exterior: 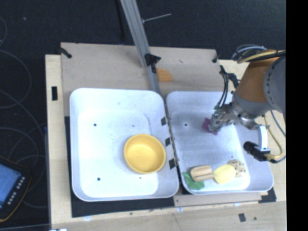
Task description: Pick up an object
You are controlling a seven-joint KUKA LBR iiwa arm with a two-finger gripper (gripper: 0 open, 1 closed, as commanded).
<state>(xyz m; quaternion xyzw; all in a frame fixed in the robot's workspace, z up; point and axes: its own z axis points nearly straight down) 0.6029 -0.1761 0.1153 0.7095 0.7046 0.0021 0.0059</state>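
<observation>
A yellow bowl (144,153) sits near the left bin's (86,129) right edge, while in the right bin (192,105) the gripper (217,124) touches a purple object (208,125), toys (216,173) lining its front edge.

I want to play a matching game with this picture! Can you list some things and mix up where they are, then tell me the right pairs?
Things:
1. yellow bowl
2. purple object
3. tan block
4. gripper

Places:
A. near the front edge of the right bin
B. in the left bin
C. right at the gripper
D. low over the back half of the right bin

Pairs: 1-B, 2-C, 3-A, 4-D
</observation>
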